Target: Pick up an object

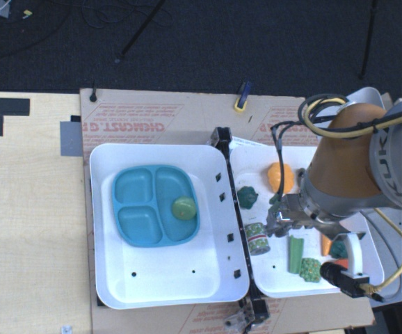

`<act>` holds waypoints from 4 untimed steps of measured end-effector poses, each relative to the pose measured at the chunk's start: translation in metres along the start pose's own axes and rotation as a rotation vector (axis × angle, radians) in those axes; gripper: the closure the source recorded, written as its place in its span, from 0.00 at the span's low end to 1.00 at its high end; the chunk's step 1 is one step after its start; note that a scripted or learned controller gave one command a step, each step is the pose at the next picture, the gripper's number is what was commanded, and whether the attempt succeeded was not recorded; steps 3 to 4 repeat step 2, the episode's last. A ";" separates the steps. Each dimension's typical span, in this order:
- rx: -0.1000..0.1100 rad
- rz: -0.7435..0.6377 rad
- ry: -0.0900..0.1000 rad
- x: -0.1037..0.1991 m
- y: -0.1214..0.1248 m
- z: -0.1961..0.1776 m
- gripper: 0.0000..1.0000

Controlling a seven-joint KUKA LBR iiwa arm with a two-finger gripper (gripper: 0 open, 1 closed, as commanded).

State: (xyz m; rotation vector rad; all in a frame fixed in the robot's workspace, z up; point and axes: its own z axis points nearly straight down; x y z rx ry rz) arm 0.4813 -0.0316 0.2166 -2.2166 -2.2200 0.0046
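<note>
The bench is carrying 2 white bins side by side. The left bin is holding a blue 3-compartment plate, with a green ball sitting in the plate's right compartment. The arm is reaching over the right bin, and its hand is hanging just above a small patterned can; whether it is apart or together cannot be told. Nearby are lying an orange fruit, a dark green lump and a green block.
</note>
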 end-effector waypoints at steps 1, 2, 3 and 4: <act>0.000 0.002 0.000 0.003 -0.007 -0.004 1.00; -0.003 -0.001 -0.001 -0.004 0.007 -0.016 1.00; -0.003 -0.001 -0.001 -0.004 0.007 -0.016 1.00; -0.003 -0.001 -0.001 -0.004 0.007 -0.016 1.00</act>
